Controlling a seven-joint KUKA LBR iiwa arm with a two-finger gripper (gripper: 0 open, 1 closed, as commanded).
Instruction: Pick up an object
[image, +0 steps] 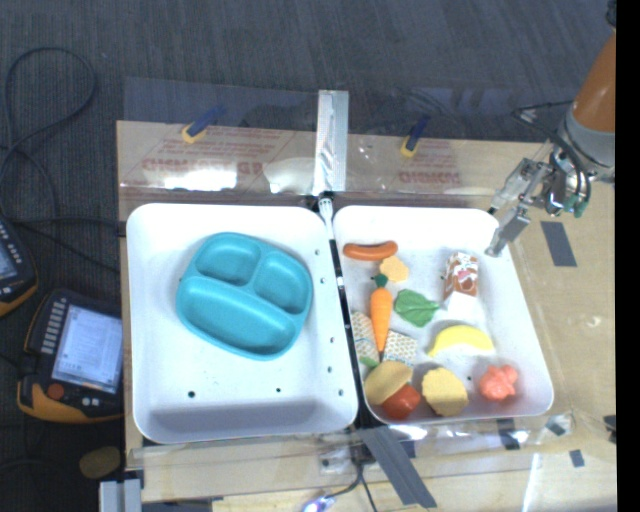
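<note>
Carrot (381, 312) upright in view, leafy end toward far rim.

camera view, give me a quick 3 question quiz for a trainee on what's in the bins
1. True or false: the blue divided plate lies in the left bin.
2. Which toy lies nearest the right bin's far-left corner: A carrot, B hot dog, C lemon wedge?
3. Fill in: the gripper is at the right bin's far-____ corner.

Key: 1 true; 2 B; 3 right.
</note>
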